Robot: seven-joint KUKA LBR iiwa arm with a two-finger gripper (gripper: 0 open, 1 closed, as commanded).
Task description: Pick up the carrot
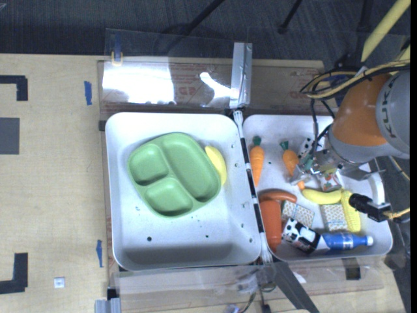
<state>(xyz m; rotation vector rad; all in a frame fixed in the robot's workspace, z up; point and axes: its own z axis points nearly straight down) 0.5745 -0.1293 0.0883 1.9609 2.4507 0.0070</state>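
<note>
1. Camera view: the gripper (317,167) is seen low over the middle of the right bin (384,240), hung from the grey arm (374,119); how far it is opened cannot be told, and nothing is seen held.
2. One carrot (256,162) is laid along the bin's left wall; a smaller carrot (289,162) is placed just left of the gripper.
3. A banana (322,195) is seen just nearer than the gripper.
4. A green divided plate (172,173) is set in the left bin (124,233).

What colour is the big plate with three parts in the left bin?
Green. The divided plate shows clearly in the camera view, lying in the left bin.
</note>
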